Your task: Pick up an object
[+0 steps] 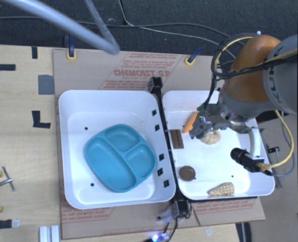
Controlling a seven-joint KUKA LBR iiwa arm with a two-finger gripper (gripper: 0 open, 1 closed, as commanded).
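My gripper hangs low in the right bin, near its far left part. Right under and beside it lies a pale cream rounded object, partly hidden by the gripper. A small orange stick lies just left of the gripper. Further left a brown bar rests by the bin's left wall. Nearer the front edge of the bin sit a round brown disc and a beige ridged cone.
The left bin holds a blue divided plate. A black divider with clips runs between the bins. The arm's orange band and cables overhang the right bin's right side. A grey pole crosses the top left.
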